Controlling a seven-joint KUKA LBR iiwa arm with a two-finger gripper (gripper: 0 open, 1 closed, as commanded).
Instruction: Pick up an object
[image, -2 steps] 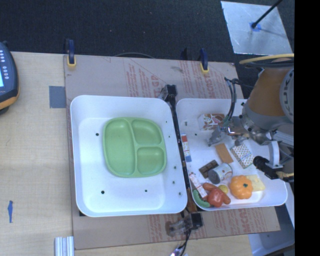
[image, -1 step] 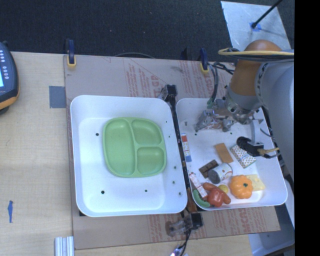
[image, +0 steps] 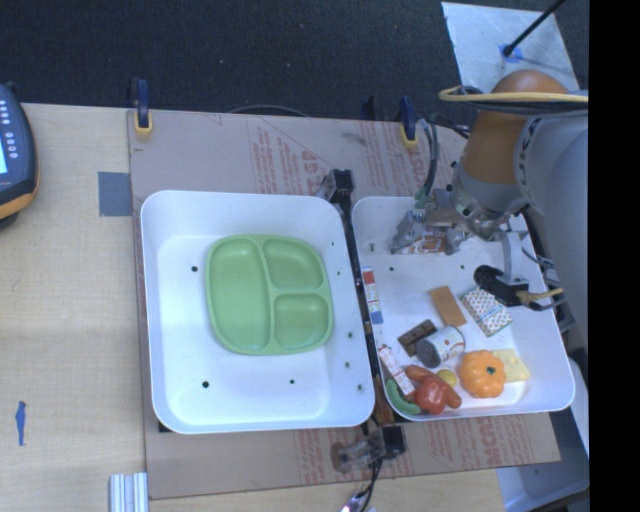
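A pale green divided plate (image: 269, 295) lies in a white bin (image: 175, 390), while the white bin at its 3 o'clock (image: 545, 400) holds an orange pumpkin (image: 483, 374), a red pepper (image: 432, 393), a tan block (image: 447, 304) and a blue-and-white checkered packet (image: 487, 311).

It looked like a robot lab. A big grey arm (image: 545, 150) reached over a wooden bench (image: 70, 330). Two white bins (image: 160, 300) sat on cardboard (image: 250, 150) held down by blue clamps (image: 142, 105). Cables (image: 430, 165) ran along the arm. A control pad (image: 15, 150) lay at the bench's left edge. Toy food, like a small pumpkin (image: 483, 373), filled one bin.
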